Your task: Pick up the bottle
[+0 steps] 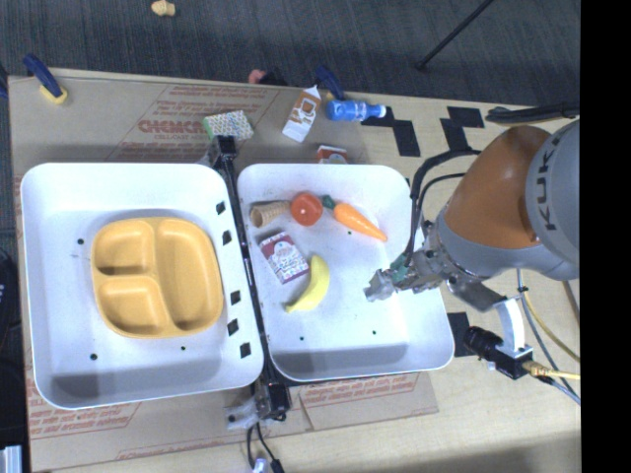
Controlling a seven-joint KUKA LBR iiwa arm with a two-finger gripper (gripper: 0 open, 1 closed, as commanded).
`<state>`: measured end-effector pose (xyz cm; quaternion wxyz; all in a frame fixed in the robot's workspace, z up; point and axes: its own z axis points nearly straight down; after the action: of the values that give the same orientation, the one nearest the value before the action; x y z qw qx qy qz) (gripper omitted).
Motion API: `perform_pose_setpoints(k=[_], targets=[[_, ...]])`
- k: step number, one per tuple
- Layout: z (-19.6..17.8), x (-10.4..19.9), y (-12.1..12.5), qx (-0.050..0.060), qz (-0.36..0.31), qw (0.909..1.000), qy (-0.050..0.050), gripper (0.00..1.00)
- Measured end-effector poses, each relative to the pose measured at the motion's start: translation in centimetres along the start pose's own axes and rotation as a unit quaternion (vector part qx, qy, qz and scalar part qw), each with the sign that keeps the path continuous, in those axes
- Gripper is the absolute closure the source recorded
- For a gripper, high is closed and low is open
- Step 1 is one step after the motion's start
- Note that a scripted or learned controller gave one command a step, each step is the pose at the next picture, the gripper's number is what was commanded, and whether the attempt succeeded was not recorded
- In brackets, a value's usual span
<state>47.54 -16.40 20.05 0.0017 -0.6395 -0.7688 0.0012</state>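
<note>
The bottle (353, 111) is small and blue with a pale cap end. It lies on its side on the cardboard behind the right bin (419, 348), outside both bins. My gripper (381, 286) hangs low over the right side of the right bin, well in front of the bottle and apart from it. Nothing shows between the gripper and the bin floor. The grey arm with its orange band (498, 200) reaches in from the right.
In the right bin lie a banana (311, 286), a red-and-white box (284, 258), a carrot (357, 221), a red tomato (306, 208) and a brown cone (266, 212). A yellow divided plate (158, 274) sits in the left bin. A small carton (302, 114) stands left of the bottle.
</note>
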Motion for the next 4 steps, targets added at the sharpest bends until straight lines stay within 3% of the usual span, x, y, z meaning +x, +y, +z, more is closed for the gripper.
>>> perform_pose_setpoints(k=[1,2,3,4], targets=[[-2.9,1.0,0.3,-0.001,0.022,0.9998,0.000,1.00],[-1.9,5.9,1.2,0.000,-0.028,0.9996,0.001,1.00],[-2.2,3.5,0.7,-0.001,0.091,0.9959,0.000,1.00],[-1.4,4.5,0.9,0.000,0.029,0.9996,0.001,1.00]])
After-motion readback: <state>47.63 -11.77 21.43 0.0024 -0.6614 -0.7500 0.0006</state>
